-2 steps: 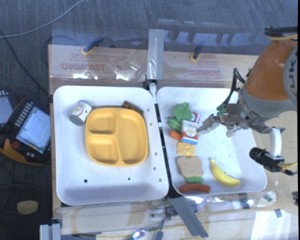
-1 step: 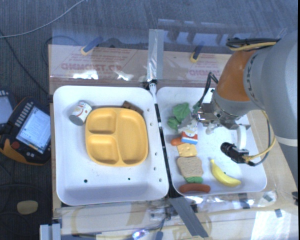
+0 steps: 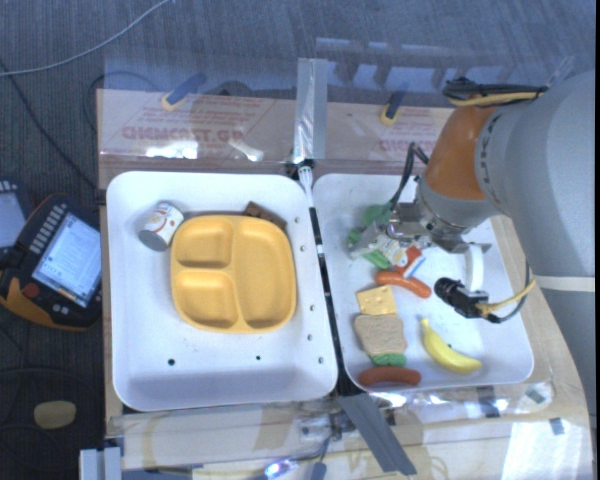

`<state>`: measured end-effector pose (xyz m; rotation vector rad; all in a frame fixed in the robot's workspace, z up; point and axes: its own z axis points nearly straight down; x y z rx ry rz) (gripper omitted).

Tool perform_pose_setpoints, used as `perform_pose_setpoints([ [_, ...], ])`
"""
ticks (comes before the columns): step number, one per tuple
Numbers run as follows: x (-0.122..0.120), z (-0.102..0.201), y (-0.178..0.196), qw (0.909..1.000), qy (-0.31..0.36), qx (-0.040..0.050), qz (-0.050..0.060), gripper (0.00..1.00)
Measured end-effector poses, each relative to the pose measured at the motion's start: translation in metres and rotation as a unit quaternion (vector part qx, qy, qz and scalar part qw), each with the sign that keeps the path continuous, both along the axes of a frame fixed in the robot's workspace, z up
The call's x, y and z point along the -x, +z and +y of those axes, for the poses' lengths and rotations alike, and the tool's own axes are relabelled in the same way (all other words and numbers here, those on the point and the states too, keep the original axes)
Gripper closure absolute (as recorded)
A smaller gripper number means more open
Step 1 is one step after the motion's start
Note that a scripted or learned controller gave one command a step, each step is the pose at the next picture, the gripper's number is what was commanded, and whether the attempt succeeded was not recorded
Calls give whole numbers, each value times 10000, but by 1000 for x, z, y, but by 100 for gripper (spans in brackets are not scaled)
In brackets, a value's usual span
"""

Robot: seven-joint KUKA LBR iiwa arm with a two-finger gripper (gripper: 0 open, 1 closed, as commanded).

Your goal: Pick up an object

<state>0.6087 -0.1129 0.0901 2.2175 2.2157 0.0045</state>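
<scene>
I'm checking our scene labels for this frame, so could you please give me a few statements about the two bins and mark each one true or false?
1. The yellow divided plate lies in the left bin. True.
2. The banana lies on the yellow plate. False: it lies in the right bin, near its front right corner.
3. A small white can lies beside the plate's upper left corner. True.
4. The gripper hovers over the left bin. False: it is over the right bin, above the green items.
5. The cheese slice lies just above the bread slice in the view. True.
</scene>
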Motion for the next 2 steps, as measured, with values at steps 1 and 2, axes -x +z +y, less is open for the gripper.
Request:
perform_pose_setpoints([
  [1,-1,0,10,10000,12,14,-5,100],
  [2,-35,42,94,9997,225,2,40,100],
])
